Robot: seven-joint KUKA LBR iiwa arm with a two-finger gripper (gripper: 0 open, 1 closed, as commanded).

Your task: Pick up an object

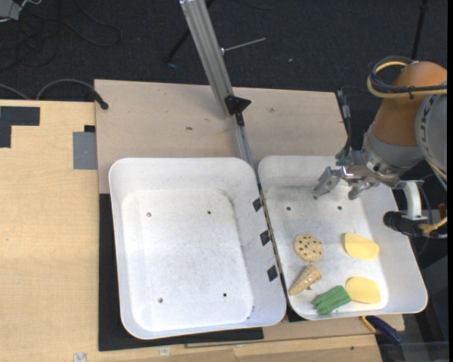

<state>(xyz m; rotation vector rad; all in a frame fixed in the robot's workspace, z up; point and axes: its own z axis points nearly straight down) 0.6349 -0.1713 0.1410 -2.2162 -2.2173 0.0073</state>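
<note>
Camera view, looking down at a slant. Lay in the right bin (287, 173), near its front: a spotted round cookie (307, 246), a tan cone-shaped piece (305, 280) just below it, a green item (331, 300) toward the front rim, and two yellow pieces, one (360, 246) beside the cookie, the other (364, 289) touching the green item. Hung over the back half of that same bin, well apart from all five: the gripper (337, 185), fingers spread, nothing between them, under the grey arm with its orange band (408, 104). Sat just beside the right bin, edges touching: the left bin (181, 173), white and speckled. Carried both bins: a pale wooden bench (158, 119) on a black mat. Rose behind the bins: a slanted aluminium rail (211, 51). Spread beyond the bench: dark floor with loose cables (83, 6).
</note>
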